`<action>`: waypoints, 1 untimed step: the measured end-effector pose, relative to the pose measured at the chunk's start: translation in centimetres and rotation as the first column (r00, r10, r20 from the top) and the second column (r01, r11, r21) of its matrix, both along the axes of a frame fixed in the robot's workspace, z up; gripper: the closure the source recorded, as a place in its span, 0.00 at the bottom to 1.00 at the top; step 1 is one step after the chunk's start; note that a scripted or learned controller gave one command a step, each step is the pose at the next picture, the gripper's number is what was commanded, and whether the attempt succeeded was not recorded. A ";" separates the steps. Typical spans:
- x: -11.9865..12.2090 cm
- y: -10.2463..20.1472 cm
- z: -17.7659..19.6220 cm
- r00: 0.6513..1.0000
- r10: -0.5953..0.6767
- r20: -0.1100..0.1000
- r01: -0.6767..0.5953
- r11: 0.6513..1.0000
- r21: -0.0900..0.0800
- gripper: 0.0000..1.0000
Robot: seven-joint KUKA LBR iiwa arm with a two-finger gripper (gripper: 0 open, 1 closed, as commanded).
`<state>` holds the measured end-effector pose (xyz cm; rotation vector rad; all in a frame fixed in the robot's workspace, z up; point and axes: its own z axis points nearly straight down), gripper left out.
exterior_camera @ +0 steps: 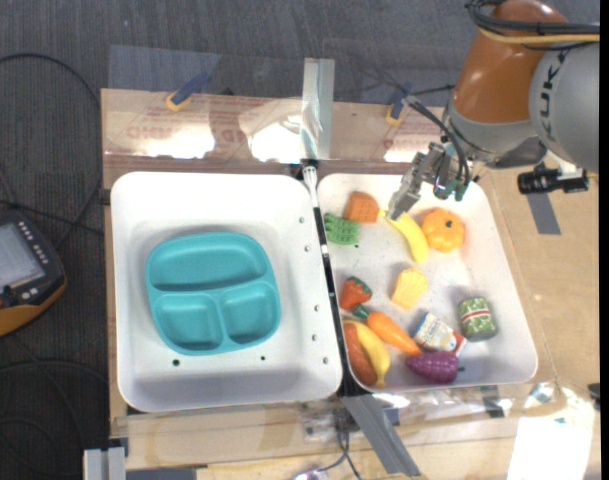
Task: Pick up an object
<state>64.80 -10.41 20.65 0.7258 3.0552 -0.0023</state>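
My gripper hangs over the back of the right bin, reaching in from the upper right. It sits just above the top end of a yellow banana and beside an orange fruit. An orange-brown pastry piece and a green toy lie to its left. Toward the front lie a yellow corn piece, a red strawberry, a carrot, a green can, a small packet, purple grapes and a red-yellow fruit. I see nothing in the gripper.
The left bin holds a teal divided plate. A ridge separates the two bins. A handheld pendant and cables lie on the floor at the left. Tape and clips line the back board.
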 end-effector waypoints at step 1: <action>0.8 0.7 -11.2 0.996 0.091 0.002 -0.091 0.996 -0.001 1.00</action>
